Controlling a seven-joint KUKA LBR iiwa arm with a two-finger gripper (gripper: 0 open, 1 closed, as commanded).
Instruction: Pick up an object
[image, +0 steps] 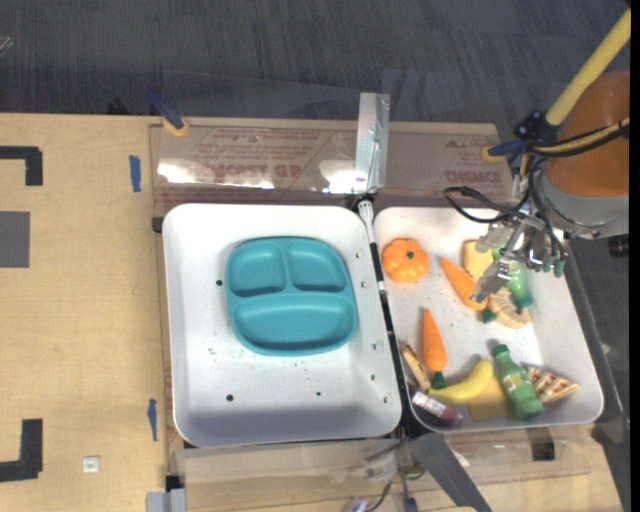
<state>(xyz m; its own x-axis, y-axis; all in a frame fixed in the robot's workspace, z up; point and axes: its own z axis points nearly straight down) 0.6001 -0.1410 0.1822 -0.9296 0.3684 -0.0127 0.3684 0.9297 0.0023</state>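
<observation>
Camera view: jaws (505, 262) low over the upper right part of the right bin (585, 330), among a cluster of small things; whether open or closed cannot be told. Just beneath and beside them: a yellow block (477, 258), an orange carrot (457, 279) with long axis slanting from upper left to lower right, a small green piece (520, 292) and a tan piece (513, 317). Further left, an orange pumpkin (405, 260), apart from the cluster. Lower down, a second carrot (432, 343) nearly upright in the frame, tip toward the top. Near the front rim, a banana (468, 386) lying roughly left to right, touching a green bottle (515, 382) slanting down and right, cap at upper left. In the left bin (190, 330), a teal divided plate (291, 295). Both bins side by side on the table (70, 330).
</observation>
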